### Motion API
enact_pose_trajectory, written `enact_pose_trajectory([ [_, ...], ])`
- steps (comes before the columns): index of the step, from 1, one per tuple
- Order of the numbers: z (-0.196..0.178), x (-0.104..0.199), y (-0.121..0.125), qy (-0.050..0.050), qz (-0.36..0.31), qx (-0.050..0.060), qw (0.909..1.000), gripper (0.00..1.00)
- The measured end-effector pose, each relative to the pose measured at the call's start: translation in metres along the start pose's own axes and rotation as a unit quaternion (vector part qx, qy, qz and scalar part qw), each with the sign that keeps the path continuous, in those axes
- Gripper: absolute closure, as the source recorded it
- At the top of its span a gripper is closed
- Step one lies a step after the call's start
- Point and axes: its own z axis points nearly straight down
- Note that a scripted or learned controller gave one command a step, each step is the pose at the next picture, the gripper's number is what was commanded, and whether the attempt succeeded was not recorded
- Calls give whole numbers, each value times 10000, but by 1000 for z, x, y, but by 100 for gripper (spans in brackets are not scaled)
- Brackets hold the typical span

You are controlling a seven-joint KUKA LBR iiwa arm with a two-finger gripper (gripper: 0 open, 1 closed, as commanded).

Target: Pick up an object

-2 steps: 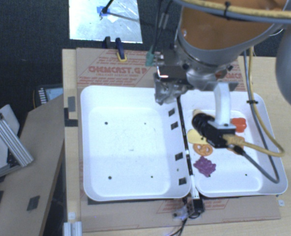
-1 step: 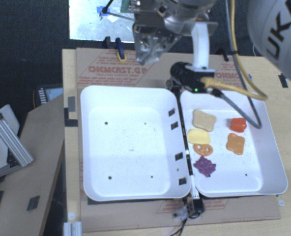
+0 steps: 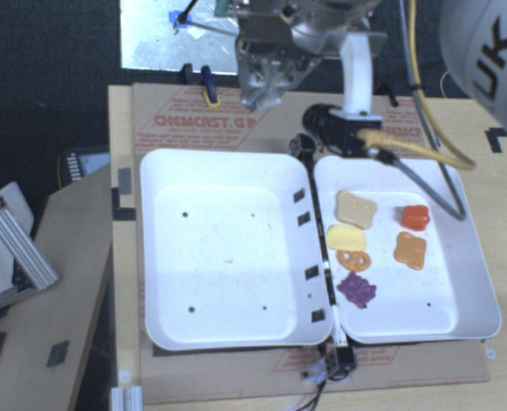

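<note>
My gripper [image 3: 259, 95] hangs high above the bench's far edge, behind the left bin [image 3: 164, 174] and well away from every object. The right bin [image 3: 468, 264] holds several small things. A tan bread-like piece [image 3: 356, 208] lies near the bin's upper left, with a yellow piece [image 3: 345, 236] just below it. An orange pretzel-shaped ring [image 3: 353, 259] and a purple grape bunch [image 3: 356, 290] follow further down. A red pepper-like object [image 3: 414, 217] and an orange lump [image 3: 410, 250] lie to their right.
The two white bins sit side by side on a cardboard sheet [image 3: 193, 122], joined by a black-clipped divider [image 3: 318, 238]. A yellow and blue clamp [image 3: 209, 86] stands at the sheet's far edge. A metal rail [image 3: 9, 229] leans at the left.
</note>
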Motion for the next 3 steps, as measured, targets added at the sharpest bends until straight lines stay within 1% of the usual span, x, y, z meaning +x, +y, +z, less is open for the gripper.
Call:
enact_pose_trajectory([
  [1, -11, 0, 0, 3, -22, -6, 10000, 100],
  [2, 13, -36, -52, -13, 40, 33, 10000, 100],
  [3, 11, -5, -50, -1, 16, 11, 10000, 100],
])
